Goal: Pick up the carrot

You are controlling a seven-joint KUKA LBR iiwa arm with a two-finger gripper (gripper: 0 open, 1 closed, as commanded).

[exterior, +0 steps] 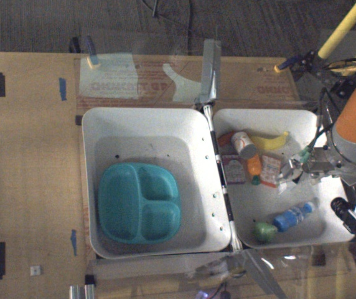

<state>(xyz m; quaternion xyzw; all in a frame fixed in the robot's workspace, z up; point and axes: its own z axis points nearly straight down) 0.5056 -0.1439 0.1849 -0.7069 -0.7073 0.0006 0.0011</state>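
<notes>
The carrot (254, 165) is a short orange piece with a dark green end. It lies in the right bin (309, 118), left of centre, between a purple packet (233, 169) and a small red-and-white carton (270, 170). My gripper (296, 167) hangs over the right half of that bin, just right of the carton and about a hand's width from the carton-side of the carrot. Nothing is seen in its grasp.
A white-and-orange bottle (243, 144) and a banana (271, 142) lie just behind the carrot. Toward the bin's front are a blue water bottle (293, 217) and a green fruit (265, 231). The left bin (103, 123) holds a teal divided plate (139, 201).
</notes>
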